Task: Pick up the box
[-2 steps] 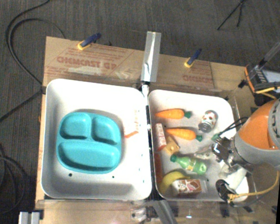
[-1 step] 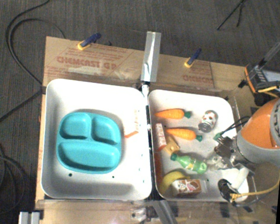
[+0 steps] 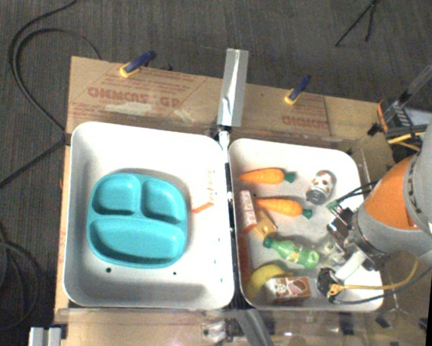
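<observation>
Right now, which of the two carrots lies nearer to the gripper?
The carrot in the middle of the right bin, just above the green bottle, is nearer the gripper. The other carrot lies close to the bin's far wall.

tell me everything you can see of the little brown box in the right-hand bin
The small brown carton-like box lies flat, long side across the view, by the near wall of the right white bin. Its top shows a pale printed patch. Its left end meets a yellow rounded fruit.

banana (image 3: 261,276) partly behind box (image 3: 290,289)
</observation>
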